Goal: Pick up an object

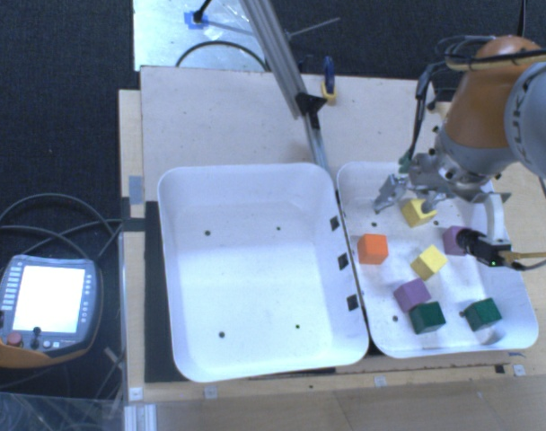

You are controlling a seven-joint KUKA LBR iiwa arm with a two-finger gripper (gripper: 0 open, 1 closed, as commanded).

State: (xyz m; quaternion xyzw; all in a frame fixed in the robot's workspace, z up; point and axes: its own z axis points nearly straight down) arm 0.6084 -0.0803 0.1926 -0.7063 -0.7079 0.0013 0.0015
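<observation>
While the grey two-finger gripper (406, 197) hovers over the right shallow white plastic bin (524, 330), fingers spread wide, a small yellow cube (418, 211) sits between them, orange cube (373, 249) just beside.

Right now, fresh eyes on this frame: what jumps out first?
The grey-and-orange arm reaching in from the right, its gripper low over the right bin beside a yellow block. Below it lie scattered blocks: orange, yellow, purple, two dark green. The left bin is bare white.
</observation>
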